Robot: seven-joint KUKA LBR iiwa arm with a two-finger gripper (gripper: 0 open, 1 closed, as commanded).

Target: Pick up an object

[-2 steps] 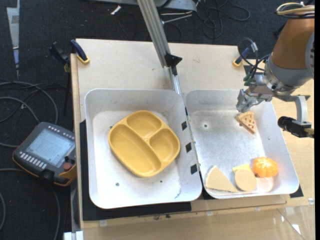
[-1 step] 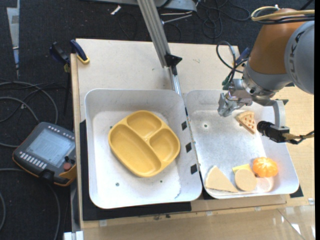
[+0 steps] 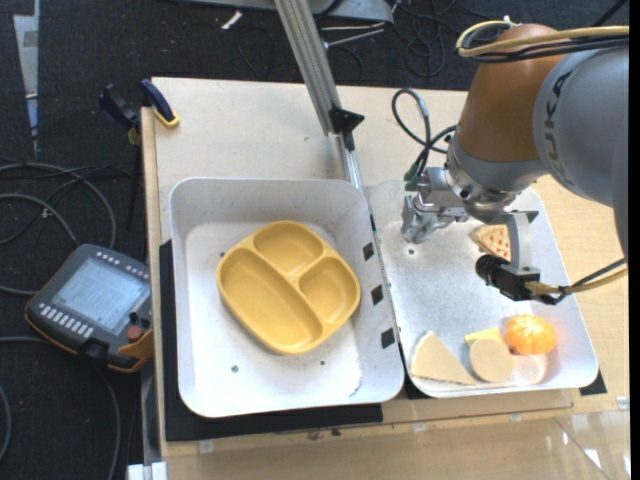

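My gripper (image 3: 418, 224) hangs over the far left part of the right bin (image 3: 440, 288), low above its bare floor. Nothing shows in it. A small pizza-slice toy (image 3: 493, 240) lies just to its right, partly under the wrist. At the near end of this bin sit an orange fruit (image 3: 527, 335), a round beige slice (image 3: 490, 360) and a pale beige wedge (image 3: 438, 360). A yellow divided plate (image 3: 290, 286) lies in the middle of the left bin (image 3: 200, 268).
The grey and orange arm (image 3: 530, 98) covers the far right of the right bin, and a black fitting with a cable (image 3: 505, 276) hangs below it. A metal pole (image 3: 315, 58) slants up from between the bins. A teach pendant (image 3: 95, 303) lies left of the bench.
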